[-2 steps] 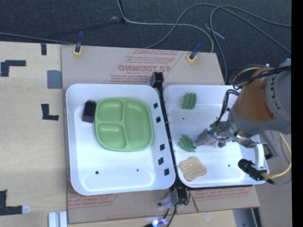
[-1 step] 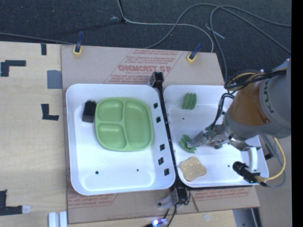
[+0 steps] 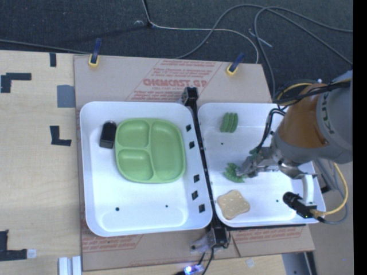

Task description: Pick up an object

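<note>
- While I watch from the fixed overhead camera, the arm reaches in from the right over the right bin.
- Gripper sits low at a small green leafy object near the middle of that bin; I cannot tell how its fingers stand, or whether the object is held.
- Same bin: a green ridged piece lies near the far wall, well apart from the gripper; a tan slice of toast lies near the front wall.
- Left bin: a green divided plate sits centrally, a small black block just beside its left edge.
</note>
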Robot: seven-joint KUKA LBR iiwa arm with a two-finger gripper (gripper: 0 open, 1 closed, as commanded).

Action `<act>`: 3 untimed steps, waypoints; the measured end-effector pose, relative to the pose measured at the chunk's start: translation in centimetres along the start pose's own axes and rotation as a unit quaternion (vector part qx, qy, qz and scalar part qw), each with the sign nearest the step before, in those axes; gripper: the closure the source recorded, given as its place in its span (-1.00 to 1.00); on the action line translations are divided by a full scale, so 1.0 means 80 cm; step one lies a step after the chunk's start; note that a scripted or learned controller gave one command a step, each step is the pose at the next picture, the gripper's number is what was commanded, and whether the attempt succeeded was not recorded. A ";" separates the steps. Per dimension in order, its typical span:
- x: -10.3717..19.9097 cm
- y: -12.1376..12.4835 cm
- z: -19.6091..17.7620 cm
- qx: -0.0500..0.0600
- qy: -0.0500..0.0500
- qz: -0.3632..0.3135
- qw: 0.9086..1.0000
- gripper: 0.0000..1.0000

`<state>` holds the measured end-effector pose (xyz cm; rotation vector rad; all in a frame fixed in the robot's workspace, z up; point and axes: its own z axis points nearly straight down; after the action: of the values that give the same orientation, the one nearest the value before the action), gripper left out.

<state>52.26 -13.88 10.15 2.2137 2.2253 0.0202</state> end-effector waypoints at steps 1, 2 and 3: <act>-0.001 0.005 -0.079 0.003 -0.004 0.002 1.000 1.00; -0.002 -0.002 -0.154 0.003 -0.004 0.002 1.000 1.00; -0.002 0.000 -0.209 0.004 -0.004 0.002 1.000 1.00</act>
<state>52.09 -14.15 26.87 2.2170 2.2206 0.0028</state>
